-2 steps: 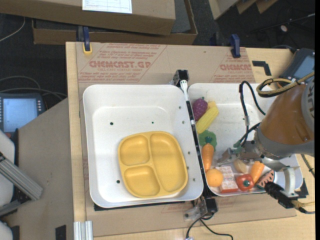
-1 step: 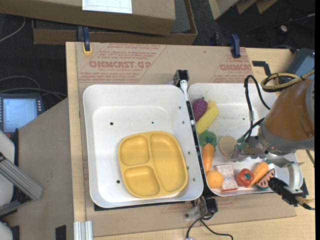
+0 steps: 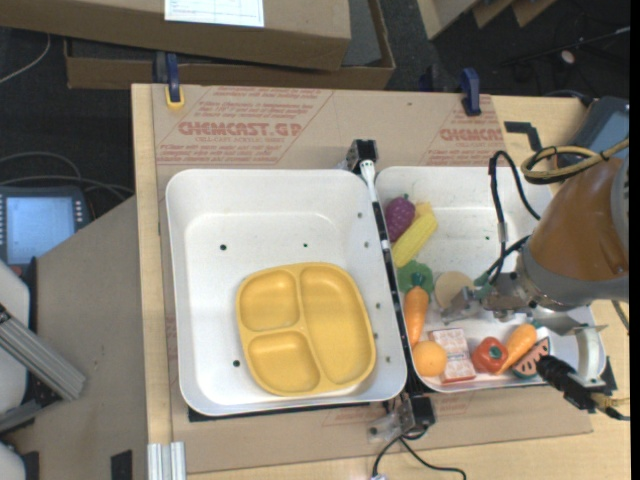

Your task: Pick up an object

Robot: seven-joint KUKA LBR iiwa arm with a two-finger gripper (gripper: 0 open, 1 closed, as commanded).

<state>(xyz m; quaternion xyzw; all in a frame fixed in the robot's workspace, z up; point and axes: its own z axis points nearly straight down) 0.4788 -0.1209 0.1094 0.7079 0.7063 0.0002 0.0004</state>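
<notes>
The right bin (image 3: 470,193) holds several toy foods: purple grapes (image 3: 399,212), a yellow corn cob (image 3: 415,236), a green pepper (image 3: 416,276), a carrot (image 3: 414,316), an orange (image 3: 429,358), a pink-and-white packet (image 3: 455,353), a red tomato (image 3: 489,354) and an orange piece (image 3: 521,342). A beige round item (image 3: 450,288) lies mid-bin. My gripper (image 3: 478,303) is low in this bin, just right of the beige item and above the tomato and packet. The arm's body hides the bin's right part.
The left bin (image 3: 200,268) holds a yellow divided plate (image 3: 303,326). A black divider clip (image 3: 362,154) sits between the bins at the back. Cables (image 3: 520,168) loop over the arm. Cardboard lines the bench around the bins.
</notes>
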